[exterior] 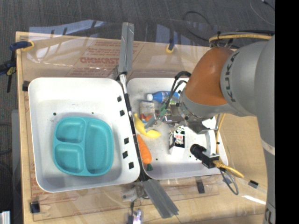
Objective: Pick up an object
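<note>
The grey arm is extended into the frame from the right, and its orange band is seen above the wrist, which is bent downward over the right bin. The claw is lowered into the upper middle of that bin, close to the objects; whether it is open or closed cannot be told, and nothing is seen gripped in it. Just left of the claw a clear container is placed, with a blue bottle above it. A yellow banana is found below them, and an orange carrot lies along the bin's left wall. A small black-and-white carton is stood just below the claw. In the left bin a teal divided plate is laid. Both bins are carried by the tabletop.
</note>
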Available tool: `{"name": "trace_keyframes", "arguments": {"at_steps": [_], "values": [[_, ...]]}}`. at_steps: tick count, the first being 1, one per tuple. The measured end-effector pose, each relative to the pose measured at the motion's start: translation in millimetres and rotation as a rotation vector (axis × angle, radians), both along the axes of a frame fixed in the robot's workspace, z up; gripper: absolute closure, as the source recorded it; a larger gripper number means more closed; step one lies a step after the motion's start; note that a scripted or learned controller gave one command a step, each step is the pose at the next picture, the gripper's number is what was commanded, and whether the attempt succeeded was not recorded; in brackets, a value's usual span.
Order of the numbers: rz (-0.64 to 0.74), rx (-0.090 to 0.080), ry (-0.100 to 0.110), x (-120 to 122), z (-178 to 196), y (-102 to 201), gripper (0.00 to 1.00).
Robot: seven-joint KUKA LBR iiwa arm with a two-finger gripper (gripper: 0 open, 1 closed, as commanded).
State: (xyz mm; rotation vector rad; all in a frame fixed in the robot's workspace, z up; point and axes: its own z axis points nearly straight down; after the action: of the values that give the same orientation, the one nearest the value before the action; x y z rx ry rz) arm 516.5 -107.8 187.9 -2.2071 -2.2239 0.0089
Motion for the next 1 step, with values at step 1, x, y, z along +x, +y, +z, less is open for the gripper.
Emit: {"name": "trace_keyframes", "arguments": {"at_steps": [1], "values": [[0.019,-0.011,-0.005,96.9,-98.5,-9.8,0.00]]}}
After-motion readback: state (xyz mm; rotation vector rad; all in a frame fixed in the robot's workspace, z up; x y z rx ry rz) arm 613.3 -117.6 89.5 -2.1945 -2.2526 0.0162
